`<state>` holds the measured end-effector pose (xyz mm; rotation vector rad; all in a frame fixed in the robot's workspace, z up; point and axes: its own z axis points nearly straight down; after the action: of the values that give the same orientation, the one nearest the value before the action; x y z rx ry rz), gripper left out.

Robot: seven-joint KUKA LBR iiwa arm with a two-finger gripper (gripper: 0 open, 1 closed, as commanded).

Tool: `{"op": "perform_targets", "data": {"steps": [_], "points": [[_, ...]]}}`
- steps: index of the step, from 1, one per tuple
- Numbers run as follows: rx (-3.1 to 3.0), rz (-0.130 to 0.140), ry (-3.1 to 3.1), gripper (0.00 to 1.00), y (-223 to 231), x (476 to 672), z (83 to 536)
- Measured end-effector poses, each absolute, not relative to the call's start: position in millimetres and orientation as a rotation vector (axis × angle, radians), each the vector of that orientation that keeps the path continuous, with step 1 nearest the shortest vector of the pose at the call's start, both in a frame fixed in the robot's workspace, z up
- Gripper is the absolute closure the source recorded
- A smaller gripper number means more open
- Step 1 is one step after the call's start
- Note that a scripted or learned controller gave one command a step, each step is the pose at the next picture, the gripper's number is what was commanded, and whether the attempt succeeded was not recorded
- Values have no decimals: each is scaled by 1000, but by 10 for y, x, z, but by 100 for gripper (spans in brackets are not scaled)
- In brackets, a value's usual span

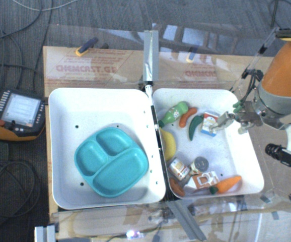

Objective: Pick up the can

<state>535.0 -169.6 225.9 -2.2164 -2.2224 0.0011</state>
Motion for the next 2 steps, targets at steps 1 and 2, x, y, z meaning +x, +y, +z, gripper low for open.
{"op": "perform_targets", "data": {"steps": [1, 2], "points": [[-2297, 1, -2140, 0, -1717, 5531, 2106], [-2417, -9, -2016, 0, -1484, 5167, 894]]}}
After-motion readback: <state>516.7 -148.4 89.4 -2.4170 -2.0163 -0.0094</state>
